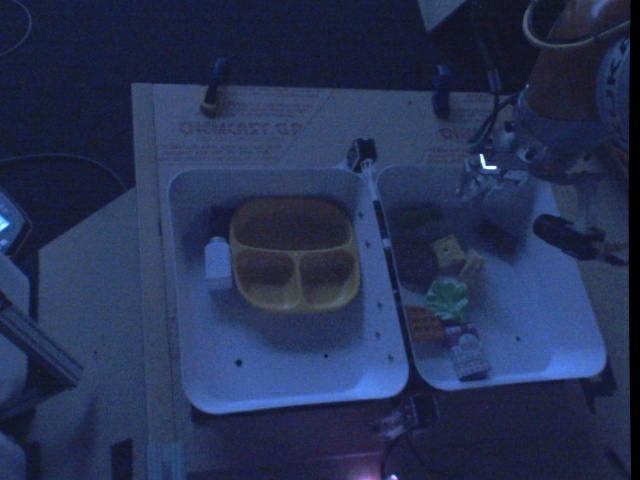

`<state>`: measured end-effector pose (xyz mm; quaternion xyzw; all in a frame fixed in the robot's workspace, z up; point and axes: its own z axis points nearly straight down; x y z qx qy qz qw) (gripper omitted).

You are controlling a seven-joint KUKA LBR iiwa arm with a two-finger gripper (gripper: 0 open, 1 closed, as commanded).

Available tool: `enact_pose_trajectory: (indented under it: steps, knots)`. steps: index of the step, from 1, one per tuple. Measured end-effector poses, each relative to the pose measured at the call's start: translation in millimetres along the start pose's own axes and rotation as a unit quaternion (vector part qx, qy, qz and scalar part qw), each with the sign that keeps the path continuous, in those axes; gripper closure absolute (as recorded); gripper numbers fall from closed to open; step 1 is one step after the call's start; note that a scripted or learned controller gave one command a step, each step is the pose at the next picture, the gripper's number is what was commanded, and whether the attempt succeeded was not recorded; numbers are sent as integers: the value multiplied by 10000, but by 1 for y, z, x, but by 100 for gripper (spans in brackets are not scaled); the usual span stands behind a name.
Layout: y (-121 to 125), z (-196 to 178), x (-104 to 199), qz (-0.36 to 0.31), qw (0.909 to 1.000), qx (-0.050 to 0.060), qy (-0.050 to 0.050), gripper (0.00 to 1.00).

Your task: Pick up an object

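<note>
The scene is very dim. My gripper (484, 180) hangs over the back edge of the right bin (545, 313), above and right of the objects in it. I see nothing between its fingers. In that bin lie a dark round object (417, 263), a yellow block (449, 252), a green leafy item (448, 296), an orange item (424, 323) and a small red and white box (466, 353). These sit along the bin's left side, nearer the front than the gripper.
The left bin (210, 353) holds a yellow divided plate (294, 253) and a small white bottle (217, 261) beside it. Black clamps (361, 153) sit at the back between the bins. A cardboard sheet (250, 123) lies under both bins.
</note>
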<state>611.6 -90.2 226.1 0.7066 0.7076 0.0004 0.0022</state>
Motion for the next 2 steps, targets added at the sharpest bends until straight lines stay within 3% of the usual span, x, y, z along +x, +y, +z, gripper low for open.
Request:
enact_pose_trajectory:
  steps: [2]
  knots:
    - [-9, 11, 1, 6, 10000, 25, 10, 100]
